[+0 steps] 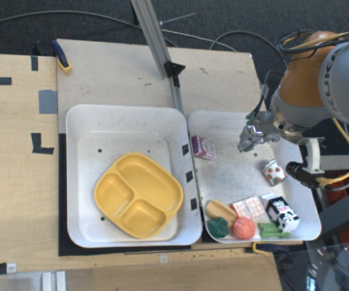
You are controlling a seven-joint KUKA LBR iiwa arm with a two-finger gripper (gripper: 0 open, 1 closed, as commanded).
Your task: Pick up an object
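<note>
objects crowd the right bin at 5 o'clock: bread roll, green lump, red ball, cow toy. pink packet sits alone at 9 o'clock of gripper, so we judge it the easiest pick. gripper hovers, nothing in it; we can't tell its opening. left bin holds yellow tray.
</note>
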